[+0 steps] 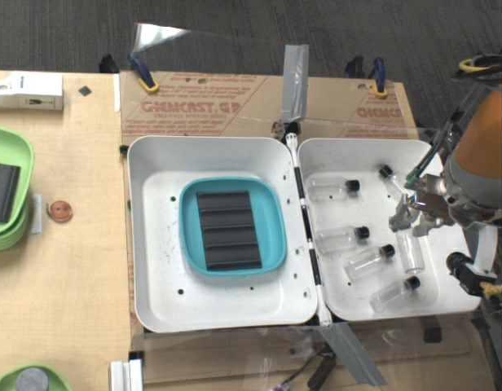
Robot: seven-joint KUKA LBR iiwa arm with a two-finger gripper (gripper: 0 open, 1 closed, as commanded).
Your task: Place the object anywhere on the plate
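Note:
A teal plate with a black ridged insert rests in the left white bin. Several clear vials with black caps lie in the right bin: one near the back left, one at the back, one in the middle, one below it, one near the front. My gripper hangs over the right side of that bin, just above another clear vial. I cannot make out whether it touches this vial.
Cardboard lies behind the bins, held by clamps. A green tray sits at the far left of the wooden bench, with a small round red object beside it. The arm's body fills the right edge.

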